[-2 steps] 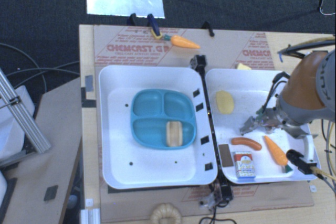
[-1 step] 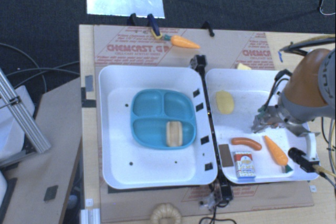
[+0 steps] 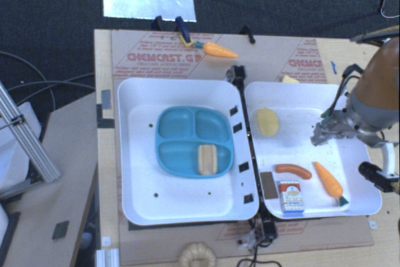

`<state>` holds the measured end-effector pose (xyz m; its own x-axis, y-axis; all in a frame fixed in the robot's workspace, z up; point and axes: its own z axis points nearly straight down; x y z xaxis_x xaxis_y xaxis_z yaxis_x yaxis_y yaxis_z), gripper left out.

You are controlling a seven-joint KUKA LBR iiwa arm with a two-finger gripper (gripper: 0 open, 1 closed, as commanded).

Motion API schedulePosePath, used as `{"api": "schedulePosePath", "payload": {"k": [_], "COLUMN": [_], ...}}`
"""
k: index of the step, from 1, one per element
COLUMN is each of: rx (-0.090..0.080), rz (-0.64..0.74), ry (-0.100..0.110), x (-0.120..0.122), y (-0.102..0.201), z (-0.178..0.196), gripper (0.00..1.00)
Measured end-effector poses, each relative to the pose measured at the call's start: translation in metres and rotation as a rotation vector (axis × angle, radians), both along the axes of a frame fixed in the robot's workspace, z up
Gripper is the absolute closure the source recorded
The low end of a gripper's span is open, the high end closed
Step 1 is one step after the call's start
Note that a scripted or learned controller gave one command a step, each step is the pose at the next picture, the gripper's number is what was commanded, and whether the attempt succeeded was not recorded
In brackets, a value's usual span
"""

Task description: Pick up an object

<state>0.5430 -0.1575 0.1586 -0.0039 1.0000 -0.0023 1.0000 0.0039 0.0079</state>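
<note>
The right bin point(image 3: 359, 100) holds a pale yellow rounded item point(image 3: 268, 122), a red sausage point(image 3: 293, 170), an orange carrot point(image 3: 329, 180) and a small red and white box point(image 3: 290, 196). My gripper point(image 3: 324, 133) hangs over the right half of this bin, just above and right of the sausage and carrot and to the right of the yellow item. In the left bin point(image 3: 137, 103) a blue divided plate point(image 3: 181, 128) carries a tan bread-like piece point(image 3: 207, 159).
A second carrot point(image 3: 216, 50) lies on the cardboard behind the bins, beside a blue clamp point(image 3: 183, 29). A small yellow piece point(image 3: 289, 79) sits just past the right bin's far rim. A tan ring point(image 3: 199, 254) rests at the bench's front edge.
</note>
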Motion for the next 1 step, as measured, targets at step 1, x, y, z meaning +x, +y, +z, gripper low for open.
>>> {"api": "schedulePosePath", "payload": {"k": [1], "rx": [0.000], "rz": [0.001], "ry": [0.000], "x": [0.0098], "y": [0.0031], "z": [0.0478], "gripper": [1.00]}}
